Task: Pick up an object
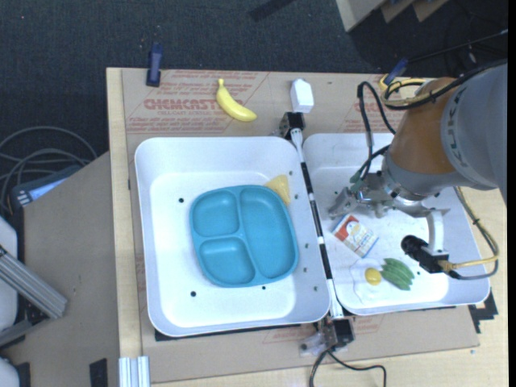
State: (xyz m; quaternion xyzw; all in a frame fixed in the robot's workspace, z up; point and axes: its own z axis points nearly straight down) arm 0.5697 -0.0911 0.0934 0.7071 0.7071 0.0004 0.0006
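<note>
Gripper (348, 202) hovering over right bin (339, 156) near small red-and-white packet (355, 234); can't tell if open or closed.

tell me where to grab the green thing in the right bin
Grip the green item across its narrow middle, coming straight down from above. It lies flat and elongated on the floor of the right bin, slanting, with a small yellow piece close on its left, so close the gripper across the short width, clear of that neighbour.

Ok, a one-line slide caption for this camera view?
KUKA arm's pincer hovers in the right bin above a small packet; the blue divided tray sits in the left bin.
</note>
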